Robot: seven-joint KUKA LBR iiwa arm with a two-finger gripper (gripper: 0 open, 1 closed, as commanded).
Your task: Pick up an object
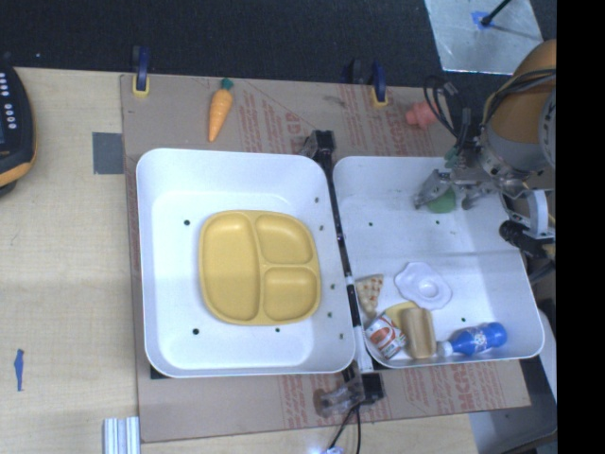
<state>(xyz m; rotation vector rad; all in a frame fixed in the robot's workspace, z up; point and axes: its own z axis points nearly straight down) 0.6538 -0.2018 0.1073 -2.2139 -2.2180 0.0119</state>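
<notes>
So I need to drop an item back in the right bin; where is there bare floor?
The right bin has bare floor across its middle, between the gripper at the far edge and the fried egg. The near edge is crowded: can, bottle, other items.

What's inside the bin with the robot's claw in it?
In the right bin: a green thing under the gripper, partly covered by it, a fried egg toy, a blue bottle, a tan cylinder, a small can and a pizza slice toy.
</notes>
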